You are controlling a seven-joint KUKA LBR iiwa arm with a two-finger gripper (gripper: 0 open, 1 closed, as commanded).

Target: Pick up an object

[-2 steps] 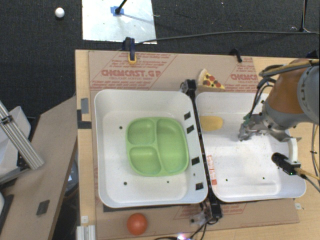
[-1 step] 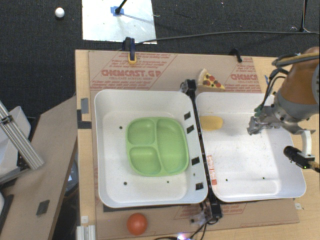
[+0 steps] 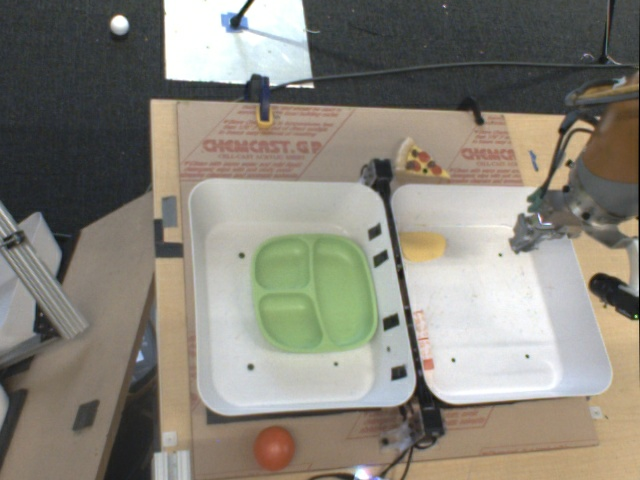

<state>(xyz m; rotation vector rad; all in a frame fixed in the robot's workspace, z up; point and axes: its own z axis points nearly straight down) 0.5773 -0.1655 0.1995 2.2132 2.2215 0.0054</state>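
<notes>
Left bin holds a green divided tray, sitting flat. Right bin has a yellow piece, possibly a sponge, by its upper left corner. The gripper hangs over the right bin's upper right, well apart from the yellow piece.

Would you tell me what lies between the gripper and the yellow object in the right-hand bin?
Nothing: in the camera view, bare white bin floor runs from the yellow object to the gripper.
</notes>
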